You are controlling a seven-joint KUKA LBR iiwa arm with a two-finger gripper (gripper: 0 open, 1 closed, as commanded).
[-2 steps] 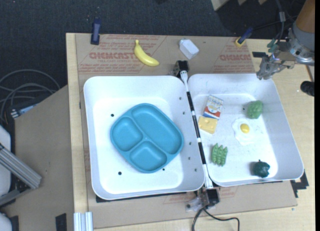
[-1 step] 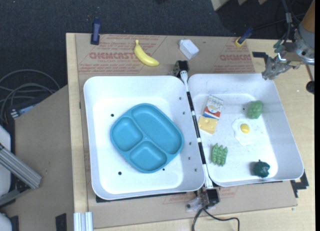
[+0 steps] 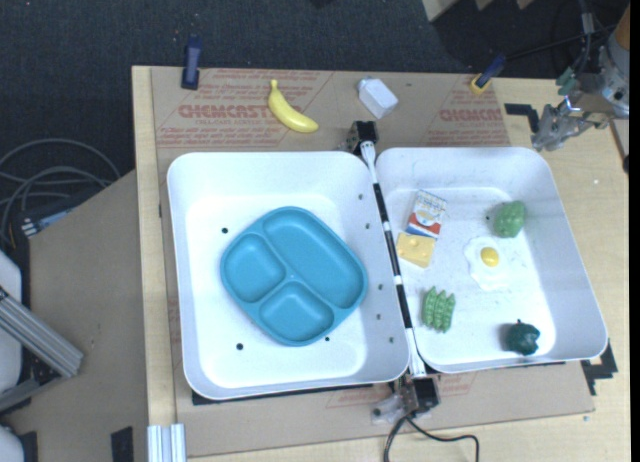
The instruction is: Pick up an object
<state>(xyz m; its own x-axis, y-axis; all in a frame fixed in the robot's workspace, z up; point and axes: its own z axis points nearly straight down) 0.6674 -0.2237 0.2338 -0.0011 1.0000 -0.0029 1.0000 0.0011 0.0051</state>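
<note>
While several small things lie in the right bin (image 3: 570,250), none of them is between my fingers. A fried egg toy (image 3: 488,258) rests near the middle of this bin. At about 1 o'clock from it sits a light green vegetable piece (image 3: 508,219), well apart from the egg. At 9 o'clock of the egg lies a yellow cheese slice (image 3: 416,249), and just above it, touching it, a small white carton with red and blue print (image 3: 427,214). At about 7 o'clock of the egg is a green ridged piece (image 3: 438,309), and at 5 o'clock, near the bin's lower wall, a dark green piece (image 3: 521,336).

The left bin (image 3: 190,250) holds a blue divided plate (image 3: 291,274), lying flat.

On the bench beyond the bins, at 12 o'clock from the plate, I see a banana (image 3: 291,111) and a small white block (image 3: 377,97).

My gripper (image 3: 556,126) hangs over the bench outside the right bin's far right corner. If my jaws are open or closed, I cannot tell; they are too small and blurred.
</note>
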